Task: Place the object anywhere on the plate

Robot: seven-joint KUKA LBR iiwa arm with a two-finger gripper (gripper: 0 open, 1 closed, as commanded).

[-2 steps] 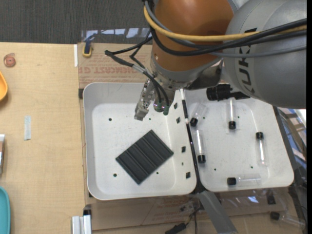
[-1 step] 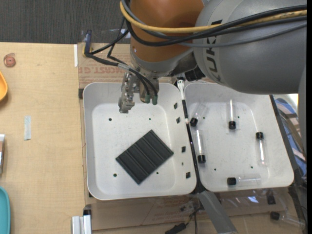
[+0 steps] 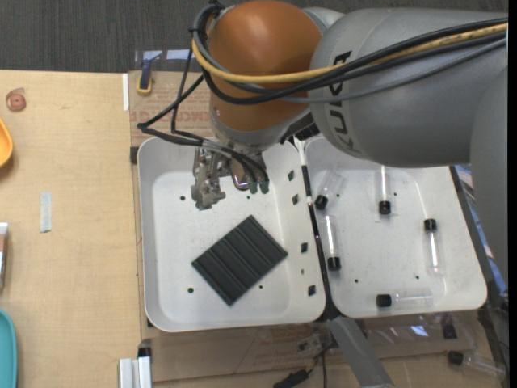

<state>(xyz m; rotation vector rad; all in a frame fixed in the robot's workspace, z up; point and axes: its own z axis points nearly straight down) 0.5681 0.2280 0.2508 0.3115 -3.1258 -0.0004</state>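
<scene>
Grey arm [image 3: 404, 79] overhead — pincer [image 3: 212, 186] state unclear — above a dark ribbed, perhaps rubbery, slab [image 3: 240, 259].

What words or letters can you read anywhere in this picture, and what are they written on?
"KU": dark letters on the grey robot arm, partly cut off by the arm's curve.
Faint reddish print on the brown cardboard behind the left bin: too blurred to read.

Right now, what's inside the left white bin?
A dark ribbed plate lies flat in the left bin, with the claw above its far end. The arm covers the bin's back edge.
</scene>
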